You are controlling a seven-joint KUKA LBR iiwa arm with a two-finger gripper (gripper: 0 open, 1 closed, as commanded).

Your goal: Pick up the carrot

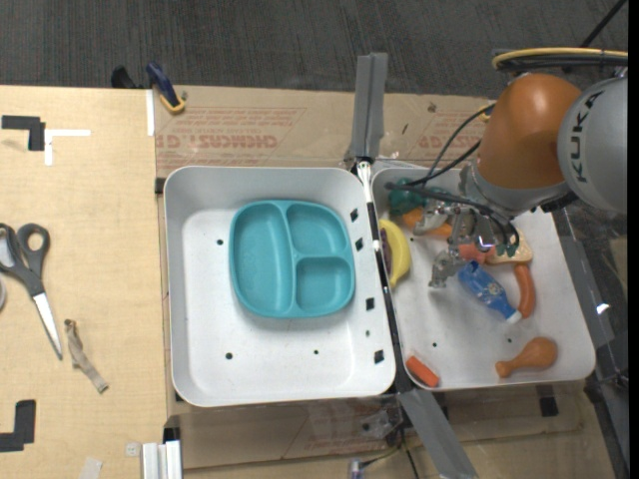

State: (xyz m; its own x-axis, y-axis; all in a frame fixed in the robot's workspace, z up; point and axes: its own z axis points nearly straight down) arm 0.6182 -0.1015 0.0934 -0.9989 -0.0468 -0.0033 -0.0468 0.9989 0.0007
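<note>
1. Two shallow white plastic bins (190, 297) are sitting side by side on a tan bench; a teal divided plate (293, 257) is lying in the left one.
2. Near the right bin's upper left, the grey arm's gripper (461, 252) is hanging; whether it is gripping anything, I cannot tell.
3. A small orange carrot (423, 371) is lying at that bin's lower left corner, well apart from the gripper.

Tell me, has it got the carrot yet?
Not yet, it seems. The gripper hovers low in the right bin, among the toy food. A small orange piece that may be the carrot lies at that bin's near left corner, apart from it. Reaching, gripping and lifting remain.
</note>
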